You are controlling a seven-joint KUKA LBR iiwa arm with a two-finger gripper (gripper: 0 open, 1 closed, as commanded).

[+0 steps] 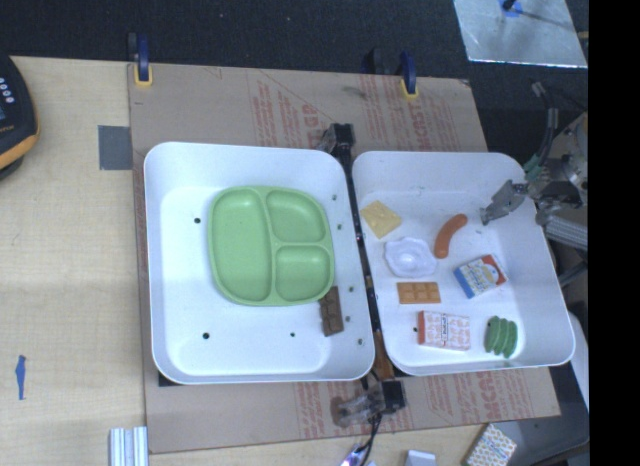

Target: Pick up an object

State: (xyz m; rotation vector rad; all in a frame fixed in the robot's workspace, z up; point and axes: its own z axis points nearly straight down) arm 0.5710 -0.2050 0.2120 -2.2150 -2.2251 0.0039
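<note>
The right bin (400, 169) holds several small items: a yellow cheese slice (380, 218), an orange sausage (450, 235), a pale translucent cup (407, 255), an orange waffle cracker (418, 292), a blue and white carton (480, 275), a red and white box (443, 330) and a green pickle-like piece (501, 336). My gripper (499, 204) hangs at the bin's far right side, above and to the right of the sausage, touching none of the items. I see nothing held in it.
The left bin (175, 254) carries a green divided plate (270, 244) and a small brown block (330, 311) near its right wall. Clamps sit on the seam between the bins (340, 137). A yellow and black device (12, 119) lies at the far left.
</note>
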